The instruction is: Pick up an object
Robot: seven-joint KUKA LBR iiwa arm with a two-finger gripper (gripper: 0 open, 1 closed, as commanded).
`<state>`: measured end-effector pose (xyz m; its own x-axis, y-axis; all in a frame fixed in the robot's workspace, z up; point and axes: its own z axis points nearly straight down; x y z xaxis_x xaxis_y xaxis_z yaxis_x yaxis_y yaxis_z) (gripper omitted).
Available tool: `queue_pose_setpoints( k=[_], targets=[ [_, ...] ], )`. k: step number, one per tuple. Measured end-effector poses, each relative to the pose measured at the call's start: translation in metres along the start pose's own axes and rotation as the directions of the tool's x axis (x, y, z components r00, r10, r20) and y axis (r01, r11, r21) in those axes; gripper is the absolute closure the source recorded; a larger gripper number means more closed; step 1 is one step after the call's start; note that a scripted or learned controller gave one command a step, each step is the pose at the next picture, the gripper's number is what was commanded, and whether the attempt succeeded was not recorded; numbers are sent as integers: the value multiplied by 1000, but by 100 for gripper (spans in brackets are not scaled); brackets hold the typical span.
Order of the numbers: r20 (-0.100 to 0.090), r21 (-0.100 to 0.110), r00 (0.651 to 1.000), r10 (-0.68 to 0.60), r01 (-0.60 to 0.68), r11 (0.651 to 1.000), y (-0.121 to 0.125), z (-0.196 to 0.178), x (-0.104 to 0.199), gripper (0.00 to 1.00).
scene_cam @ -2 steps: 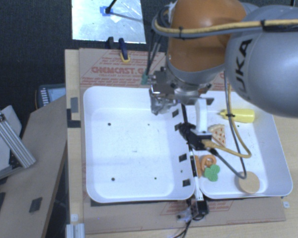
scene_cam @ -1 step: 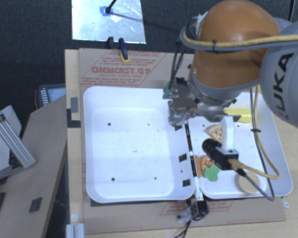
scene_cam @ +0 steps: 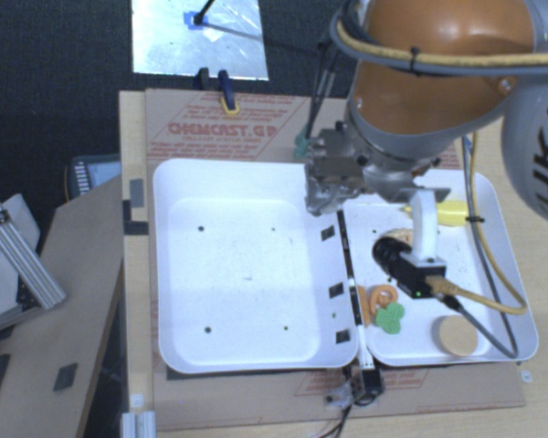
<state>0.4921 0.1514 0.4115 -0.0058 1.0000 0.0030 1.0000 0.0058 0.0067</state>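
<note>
Two shallow white bins (scene_cam: pixel 237 272) sit side by side on a printed cardboard sheet (scene_cam: pixel 224 126) atop the bench, with a reflective metal plate (scene_cam: pixel 199 26) beyond and an aluminium rail (scene_cam: pixel 14 245) at left.

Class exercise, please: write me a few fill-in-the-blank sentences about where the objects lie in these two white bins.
1. The round tan disc lies in the ____ bin.
2. The green piece touches a curled ____ piece.
3. The yellow object lies nearer the bin's ____ edge than the disc does.

Missing words: right; orange; far
</note>
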Motion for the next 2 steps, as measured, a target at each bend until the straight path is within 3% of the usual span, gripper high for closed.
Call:
queue_pose_setpoints(
  k=[1, 2],
  targets=[
    [-2, -5, 1000, 0, 0, 1000, -5, -95, 13, 100],
    [-1, 2, 1000, -2, 2, 1000, -5, -125, 55, 100]
  ],
)
